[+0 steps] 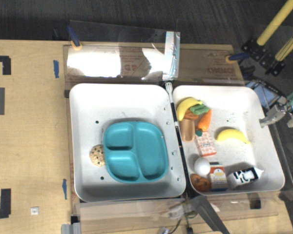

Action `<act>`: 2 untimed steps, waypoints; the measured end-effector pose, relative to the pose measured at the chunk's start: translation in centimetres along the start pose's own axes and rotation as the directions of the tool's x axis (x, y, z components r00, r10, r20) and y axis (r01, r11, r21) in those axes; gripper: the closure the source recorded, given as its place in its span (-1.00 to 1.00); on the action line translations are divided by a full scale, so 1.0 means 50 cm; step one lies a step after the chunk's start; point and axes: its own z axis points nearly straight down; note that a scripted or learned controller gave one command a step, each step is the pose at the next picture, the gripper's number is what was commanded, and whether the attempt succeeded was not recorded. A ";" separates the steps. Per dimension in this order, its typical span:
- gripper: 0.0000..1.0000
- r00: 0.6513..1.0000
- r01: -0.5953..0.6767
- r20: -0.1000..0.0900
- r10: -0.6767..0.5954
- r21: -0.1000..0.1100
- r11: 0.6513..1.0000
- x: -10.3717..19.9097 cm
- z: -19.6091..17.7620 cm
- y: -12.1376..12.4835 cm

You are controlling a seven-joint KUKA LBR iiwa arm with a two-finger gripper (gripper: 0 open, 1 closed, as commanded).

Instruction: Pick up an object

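The right bin [244,97] holds the loose objects. A yellow banana [187,104], a green piece [199,109] and an orange carrot [205,120] crowd its far left corner, with a tan cylinder [187,129] just below. A small red-and-white carton [205,145] lies mid-bin beside a yellow lemon-like piece [232,135]. Along the near wall sit a white egg [201,166], a brown round item [200,182], a red-and-white box [218,177] and a black-and-white carton [245,175]. My gripper [276,115] hangs at the bin's right rim, apart from all of them.
The left bin [88,99] carries a teal divided plate [135,151] and a speckled cookie [96,155] at the plate's left. A clear plastic sheet [122,57] lies behind the bins. A yellow pole [279,16] and dark clamps stand at the far right.
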 end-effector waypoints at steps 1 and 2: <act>-1.00 1.000 -0.021 -0.003 0.021 0.007 1.000 0.076 0.230 -0.047; -1.00 0.998 0.058 0.002 -0.058 -0.009 0.998 0.168 0.371 0.034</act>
